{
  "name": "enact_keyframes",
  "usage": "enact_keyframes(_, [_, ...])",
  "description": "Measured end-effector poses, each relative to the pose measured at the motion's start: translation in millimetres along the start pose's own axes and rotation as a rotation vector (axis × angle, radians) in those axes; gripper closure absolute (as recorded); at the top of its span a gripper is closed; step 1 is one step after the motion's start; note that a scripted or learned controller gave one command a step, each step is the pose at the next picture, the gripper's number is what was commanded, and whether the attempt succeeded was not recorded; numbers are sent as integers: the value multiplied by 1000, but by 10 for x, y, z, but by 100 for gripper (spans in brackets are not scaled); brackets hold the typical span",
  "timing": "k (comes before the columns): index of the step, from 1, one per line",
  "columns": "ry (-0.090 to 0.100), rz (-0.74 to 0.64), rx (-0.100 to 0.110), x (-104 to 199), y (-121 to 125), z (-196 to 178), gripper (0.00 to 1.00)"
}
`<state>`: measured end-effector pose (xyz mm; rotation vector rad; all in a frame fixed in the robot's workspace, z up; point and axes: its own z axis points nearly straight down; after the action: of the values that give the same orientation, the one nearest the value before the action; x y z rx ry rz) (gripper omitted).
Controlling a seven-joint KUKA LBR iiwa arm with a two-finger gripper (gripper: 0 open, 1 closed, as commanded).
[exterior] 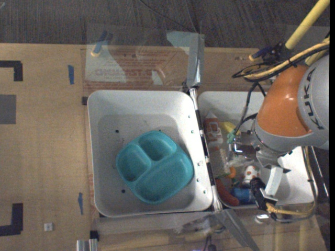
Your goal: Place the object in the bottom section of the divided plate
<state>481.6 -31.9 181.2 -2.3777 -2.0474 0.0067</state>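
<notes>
Plate location: the teal divided plate (154, 166) lies flat in the left bin (104, 103), toward that bin's lower right, with two small sections on its upper left side and one large section (166, 179) on its lower right side. All three sections are bare. The right bin (299, 188) stands just beside the left bin on the table (42, 156), and the two rims meet along a central divider. The arm (285, 111) reaches in from the right and hangs over the right bin, with the hand (238, 149) down among the loose items near that bin's left wall. The wrist body covers the hand from above, so whether it is open or closed cannot be told, and no item can be seen in its hold. Items in the right bin: a bottle (212, 127) with a white cap and an orange-red label lies above and left of the hand; a yellow item (227, 127) lies just beside the bottle; a white-and-orange item (251, 171) lies below and right of the hand; a dark red item (226, 191) and a blue item (242, 194) lie side by side near the bin's lower edge. Which of these is the task's object cannot be told. The plate is well apart from the hand, to its left, beyond the divider.
</notes>
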Motion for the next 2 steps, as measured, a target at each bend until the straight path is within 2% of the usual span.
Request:
enact_keyframes(1, [-1, -93, 0, 706, -124, 0, 100])
enact_keyframes(2, [-2, -90, 4, 693, -111, -66, 100])
